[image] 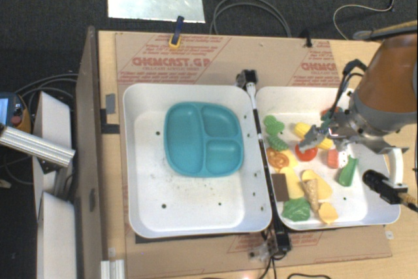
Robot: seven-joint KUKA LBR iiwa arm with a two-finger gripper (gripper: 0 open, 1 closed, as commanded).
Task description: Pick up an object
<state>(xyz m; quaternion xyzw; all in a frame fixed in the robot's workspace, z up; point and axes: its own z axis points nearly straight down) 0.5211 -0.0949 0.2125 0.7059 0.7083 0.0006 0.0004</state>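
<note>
Gripper: we see the gripper (316, 138) low over the right bin (366, 213), directly above the red tomato-like piece (305, 152); we cannot tell from this slant how it is set, and we see nothing clearly caught in it
Arm: the grey arm with its orange band (392, 72) comes in from the right of the red piece and hangs over the far right part of the same bin
Red tomato-like piece: in the middle of the right bin, partly under the gripper tip
Yellow piece (302, 130): just behind the red piece, toward the far wall
Green leafy pieces (274, 131): to the left of the red piece, near the wall the two bins share
Orange slice (278, 159): left of the red piece and slightly nearer to us
Small red block (333, 158): just right of the red piece
Green pepper-like piece (347, 171): right of the red piece, beyond the small block, tilted
Brown bar (280, 187): nearer than the red piece and to its left
Yellow and tan pieces (316, 189): nearer than the red piece, clustered together
Green lettuce-like piece (297, 208): well nearer than the red piece, by the near wall
Left bin (147, 206): well left of the red piece, holding a teal divided plate (202, 139)
</note>
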